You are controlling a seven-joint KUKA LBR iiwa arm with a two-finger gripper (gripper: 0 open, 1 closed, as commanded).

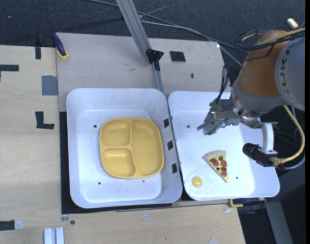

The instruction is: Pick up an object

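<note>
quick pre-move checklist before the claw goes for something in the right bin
1. Targets present: ok, a pizza slice toy and a small yellow round piece lie in the right bin.
2. Targets apart from each other: ok, a gap of bare bin floor shows between them.
3. Claw free of any object: ok, nothing shows between its tips.
4. Claw lined up over a target: not ok, it hangs nearer the bin's far half than the slice.
5. Claw opening: cannot tell.
6. Yellow divided plate out of the way: ok, it sits in the left bin.
</note>
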